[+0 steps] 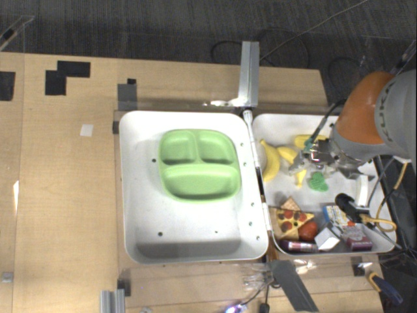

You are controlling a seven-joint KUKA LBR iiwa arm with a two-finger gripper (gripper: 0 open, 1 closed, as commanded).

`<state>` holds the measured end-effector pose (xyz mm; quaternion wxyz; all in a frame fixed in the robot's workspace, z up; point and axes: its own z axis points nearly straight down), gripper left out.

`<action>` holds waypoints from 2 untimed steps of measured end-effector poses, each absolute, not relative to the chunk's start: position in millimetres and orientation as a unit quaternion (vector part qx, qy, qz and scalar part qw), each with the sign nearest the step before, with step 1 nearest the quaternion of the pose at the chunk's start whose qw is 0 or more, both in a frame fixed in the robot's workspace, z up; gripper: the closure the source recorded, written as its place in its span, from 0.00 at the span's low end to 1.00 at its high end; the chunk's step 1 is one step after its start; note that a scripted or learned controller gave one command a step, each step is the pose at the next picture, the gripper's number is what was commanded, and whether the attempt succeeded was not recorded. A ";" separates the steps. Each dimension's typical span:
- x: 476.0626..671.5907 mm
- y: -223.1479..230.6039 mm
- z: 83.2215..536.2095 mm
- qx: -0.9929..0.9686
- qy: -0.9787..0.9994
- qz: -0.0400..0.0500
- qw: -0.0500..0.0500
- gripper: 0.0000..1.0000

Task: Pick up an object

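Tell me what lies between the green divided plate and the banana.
In the camera view, the two bins' adjoining white walls lie between the green divided plate and the banana.

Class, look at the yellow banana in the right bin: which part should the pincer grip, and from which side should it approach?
Grip the banana at its curved middle, from above, fingers across its narrow width. It lies flat and lengthwise near the right bin's left wall, so side approaches look cramped.

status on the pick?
Pincer low in right bin, over yellow banana and green piece. Nothing seen held. Pizza slice nearby.
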<state>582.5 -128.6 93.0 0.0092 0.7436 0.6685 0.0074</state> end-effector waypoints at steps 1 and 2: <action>584.6 -128.5 105.3 0.744 0.668 0.009 0.012 1.00; 604.6 -70.9 220.0 0.729 0.684 0.002 0.002 1.00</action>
